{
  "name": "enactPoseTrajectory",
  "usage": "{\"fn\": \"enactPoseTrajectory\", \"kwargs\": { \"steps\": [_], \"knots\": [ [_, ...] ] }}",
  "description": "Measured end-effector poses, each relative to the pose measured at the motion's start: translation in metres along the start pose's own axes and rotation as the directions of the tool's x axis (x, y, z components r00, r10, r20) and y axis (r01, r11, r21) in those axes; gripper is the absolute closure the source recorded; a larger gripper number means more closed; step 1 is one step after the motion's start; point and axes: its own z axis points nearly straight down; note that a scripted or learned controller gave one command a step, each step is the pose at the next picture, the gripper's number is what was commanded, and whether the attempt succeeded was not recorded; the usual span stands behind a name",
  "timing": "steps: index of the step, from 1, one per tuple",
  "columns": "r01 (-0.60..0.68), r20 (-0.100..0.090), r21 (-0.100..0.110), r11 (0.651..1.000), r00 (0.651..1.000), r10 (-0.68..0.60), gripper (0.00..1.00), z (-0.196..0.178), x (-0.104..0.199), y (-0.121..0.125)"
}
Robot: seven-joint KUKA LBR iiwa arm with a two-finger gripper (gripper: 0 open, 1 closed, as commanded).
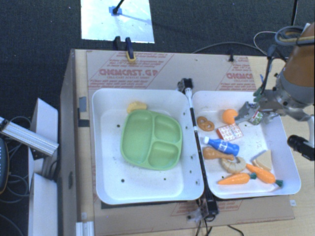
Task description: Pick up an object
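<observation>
While the grey arm (298,77) with its orange band reaches in from the right, its jaws (253,113) hang over the far part of the right bin (291,181), with a small green and white object (255,116) showing at their tips; whether they are pinching it or merely standing over it cannot be told from this view. Just left of the jaws lies an orange ball (229,116), and further left, close to the bin's left wall, a brown pretzel (205,124). Near the middle of the bin sits a small red and white checked box (229,132), with a blue and white bottle (222,145) lying on its side just nearer. Touching the bottle on its near side is a tan drumstick-shaped piece (215,154), and beside that a pale ring-shaped piece (234,164). Two orange carrots lie along the near side: one (234,179) pointing left, the other (263,174) slanting toward the right with a green end. A pale wedge (262,159) rests just beyond the second carrot. The left bin (110,181) holds a green divided plate (151,139), slightly tilted, with a yellow item (137,106) just beyond its far edge. Both bins sit side by side on a cardboard-covered surface (147,70).
</observation>
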Motion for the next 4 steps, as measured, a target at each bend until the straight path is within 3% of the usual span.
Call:
{"fn": "enactPoseTrajectory", "kwargs": {
  "steps": [1, 2, 3, 4],
  "knots": [
    [-0.001, -0.001, 0.004, 1.000, 1.000, 0.001, 0.00, 0.126, -0.010, 0.061],
    [-0.002, 0.000, 0.003, 1.000, 1.000, 0.002, 0.00, 0.191, -0.050, 0.092],
    [0.001, 0.000, -0.002, 1.000, 1.000, -0.001, 0.00, 0.194, -0.056, 0.130],
    [0.004, 0.001, -0.006, 1.000, 1.000, -0.004, 1.00, 0.183, -0.055, 0.131]
  ]
}}
